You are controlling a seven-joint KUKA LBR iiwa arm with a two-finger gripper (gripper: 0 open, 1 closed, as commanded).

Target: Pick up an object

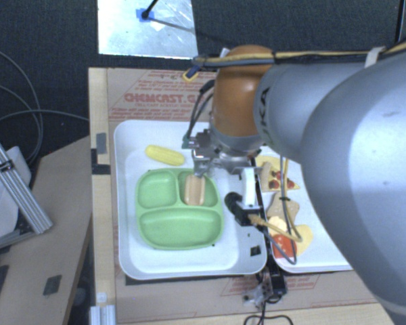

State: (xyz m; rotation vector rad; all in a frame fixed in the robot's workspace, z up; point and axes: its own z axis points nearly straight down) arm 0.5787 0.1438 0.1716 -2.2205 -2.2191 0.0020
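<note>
A green divided plate (178, 225) lies in the left bin (134, 256). A tan, bun-like piece (193, 192) rests in the plate's upper right compartment. My gripper (199, 170) hangs directly over the far end of that piece, close to it or touching it. The wrist and the orange band (238, 93) hide how the gripper meets it. A yellow corn-like piece (165, 156) lies on the bin floor just beyond the plate, to the left of the gripper.
The right bin (325, 263) holds a pizza slice (279, 178), a pale yellow piece (299, 235) and other toy food, largely covered by the arm. A black part (235, 208) and cables hang over the divide between the bins. A cardboard sheet (155, 93) lies under both bins.
</note>
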